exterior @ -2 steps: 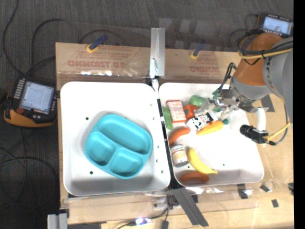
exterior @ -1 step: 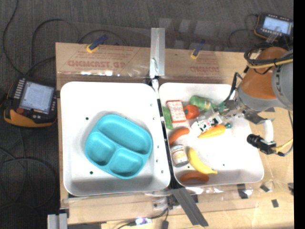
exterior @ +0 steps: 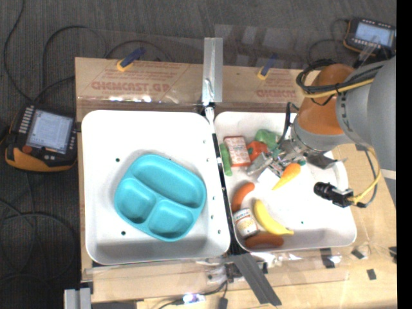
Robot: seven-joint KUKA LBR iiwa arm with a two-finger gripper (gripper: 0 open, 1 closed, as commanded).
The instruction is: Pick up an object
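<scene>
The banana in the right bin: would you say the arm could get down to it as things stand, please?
Probably yes. The banana lies uncovered near the front of the right bin, with nothing on top of it. The tool hovers just behind it, by the carrot. The small jar beside it could crowd a grasp.

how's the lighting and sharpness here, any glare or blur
Camera view: even, soft light, faint shadows under the blue tray; mild glare on the clear sheet behind the bins; gripper area slightly soft, so small items by the carrot blur together.
</scene>
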